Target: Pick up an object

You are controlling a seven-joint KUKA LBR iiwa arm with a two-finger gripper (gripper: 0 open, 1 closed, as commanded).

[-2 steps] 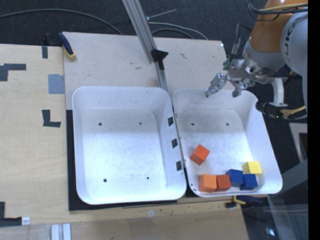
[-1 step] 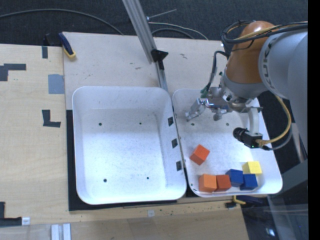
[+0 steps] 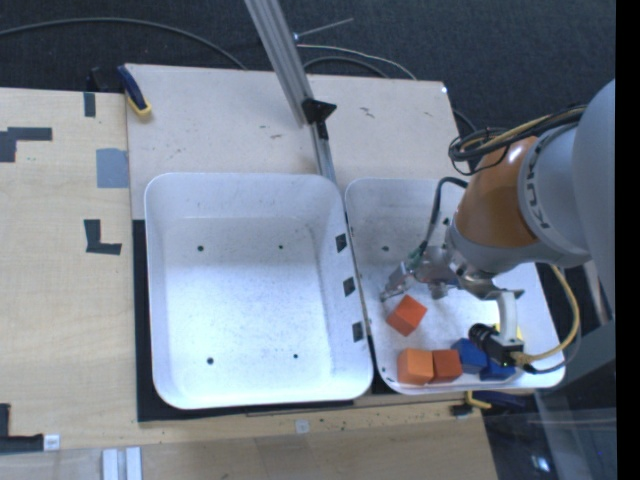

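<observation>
Altogether, three orange blocks [image 3: 406, 315] and one blue block [image 3: 473, 356] share the right bin [image 3: 385, 208].

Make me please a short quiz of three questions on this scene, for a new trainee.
1. True or false: the orange block lies in the right bin.
2. Which colour has the object beside the two orange blocks at the near wall: A) green B) blue C) yellow?
3. Fill in: the gripper hangs just above the ____ block.

Key: 1 true; 2 B, the blue object; 3 orange.
</observation>
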